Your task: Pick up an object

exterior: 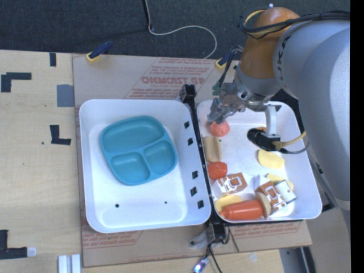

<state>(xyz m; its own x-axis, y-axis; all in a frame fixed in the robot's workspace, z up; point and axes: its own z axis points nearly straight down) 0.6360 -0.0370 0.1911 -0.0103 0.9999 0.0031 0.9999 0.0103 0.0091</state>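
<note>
Robotics lab: taped bench (34,124), white bins (91,169), loose cable (170,30).

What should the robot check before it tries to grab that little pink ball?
1. Gripper above the small pink-red ball in the right white bin: ok, it sits just over it.
2. Ball between the fingers: cannot tell, the fingertips are hard to make out.
3. Space around the ball: not ok, the tan bread-like roll lies right below it in the view.
4. Bin wall nearby: not ok, the ball is close to the divider between the bins.
5. Left bin with the blue divided plate: ok, out of the way.
</note>
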